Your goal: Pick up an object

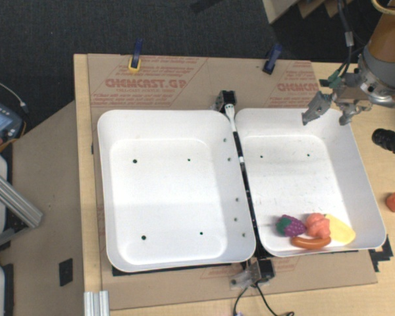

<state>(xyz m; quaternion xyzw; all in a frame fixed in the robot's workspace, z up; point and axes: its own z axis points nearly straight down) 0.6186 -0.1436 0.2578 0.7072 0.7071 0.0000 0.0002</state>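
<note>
Toy foods sit nearest us, huddled in the near corner of the right bin (355, 176): purple grapes (291, 226), an orange-red lumpy piece (318, 224), a yellow piece (342, 231) and a red-orange sausage (311, 242) touching along their front. We note the arm (385, 45) reaching in from the right, wrist over the right bin's far edge. Its gripper (331, 112) points down with fingers spread apart, nothing between them, well apart from the toys. We see the left bin (105, 176) just beside, on brown cardboard (184, 78) over the tabletop (388, 170).
</note>
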